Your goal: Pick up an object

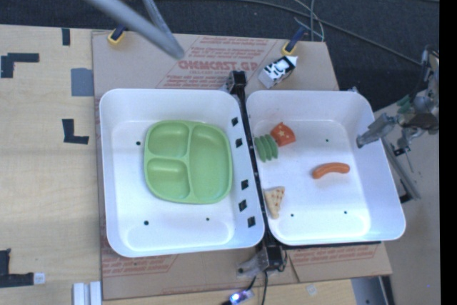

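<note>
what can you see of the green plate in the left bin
The green plate is a light green tray, plastic by its look, with rounded corners and three compartments. It lies flat, slightly rotated, on the floor of the left bin, near the middle. Nothing sits in it or touches it.

Open floor around sausage [330, 170]; 3 items [270, 147] crowding divider.

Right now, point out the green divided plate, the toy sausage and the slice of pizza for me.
green divided plate [189, 161], camera view, on the ridge between its compartments.
toy sausage [330, 170], camera view, on its middle.
slice of pizza [274, 199], camera view, on its centre.
</note>
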Controlling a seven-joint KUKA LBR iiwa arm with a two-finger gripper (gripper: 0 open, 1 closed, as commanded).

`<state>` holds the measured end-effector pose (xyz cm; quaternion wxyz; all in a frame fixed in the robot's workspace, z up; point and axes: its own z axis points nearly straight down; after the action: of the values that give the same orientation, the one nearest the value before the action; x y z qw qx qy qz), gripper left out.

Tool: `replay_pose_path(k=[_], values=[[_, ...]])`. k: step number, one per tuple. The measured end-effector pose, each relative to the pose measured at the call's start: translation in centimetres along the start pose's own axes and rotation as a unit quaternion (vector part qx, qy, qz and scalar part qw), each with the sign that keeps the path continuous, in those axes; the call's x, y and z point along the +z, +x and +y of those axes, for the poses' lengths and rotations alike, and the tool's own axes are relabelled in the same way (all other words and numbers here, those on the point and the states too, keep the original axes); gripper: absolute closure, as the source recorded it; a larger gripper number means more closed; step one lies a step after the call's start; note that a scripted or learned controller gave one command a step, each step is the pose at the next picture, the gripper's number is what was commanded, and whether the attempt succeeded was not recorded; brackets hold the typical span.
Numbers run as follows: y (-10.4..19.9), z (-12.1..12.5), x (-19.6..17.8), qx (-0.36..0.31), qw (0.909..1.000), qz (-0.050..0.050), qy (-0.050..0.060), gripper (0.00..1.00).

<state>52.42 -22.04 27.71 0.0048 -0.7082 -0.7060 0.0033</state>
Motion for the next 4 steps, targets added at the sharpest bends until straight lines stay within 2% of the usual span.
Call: replay_pose_path(k=[1,2,4], values=[[0.1,0.2,-0.6,-0.002,1.0000,-0.001,-0.005,0.00],[0.4,0.7,5.6,-0.002,1.0000,-0.001,-0.004,0.00],[0.0,-0.6,17.8,-0.002,1.0000,-0.001,-0.003,0.00]])
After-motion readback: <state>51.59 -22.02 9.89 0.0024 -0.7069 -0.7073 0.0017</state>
